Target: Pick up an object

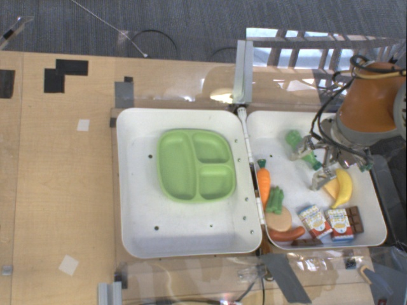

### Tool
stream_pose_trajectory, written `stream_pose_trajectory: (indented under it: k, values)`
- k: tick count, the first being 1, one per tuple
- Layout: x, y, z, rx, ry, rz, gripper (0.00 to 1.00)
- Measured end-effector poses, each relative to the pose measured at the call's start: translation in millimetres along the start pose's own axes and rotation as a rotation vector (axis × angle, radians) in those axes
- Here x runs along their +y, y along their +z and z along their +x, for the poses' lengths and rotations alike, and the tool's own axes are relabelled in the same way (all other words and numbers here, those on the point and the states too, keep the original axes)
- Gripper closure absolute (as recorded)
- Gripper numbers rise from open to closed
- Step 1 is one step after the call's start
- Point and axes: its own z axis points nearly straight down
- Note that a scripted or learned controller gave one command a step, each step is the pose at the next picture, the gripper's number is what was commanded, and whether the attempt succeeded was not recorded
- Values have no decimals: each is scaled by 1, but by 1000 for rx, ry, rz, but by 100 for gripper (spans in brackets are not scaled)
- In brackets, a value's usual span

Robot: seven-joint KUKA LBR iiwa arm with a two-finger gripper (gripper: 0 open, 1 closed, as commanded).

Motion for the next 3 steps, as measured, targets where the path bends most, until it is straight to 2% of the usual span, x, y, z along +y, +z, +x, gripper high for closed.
stream_pose_trajectory:
  k: [1, 2, 3]
  values:
    - [1, -16, -8, -18, -7, 7, 100]
    - [-22, 1, -53, 11, 182, -6, 100]
    - [-59, -44, -46, -4, -145, 1, 100]
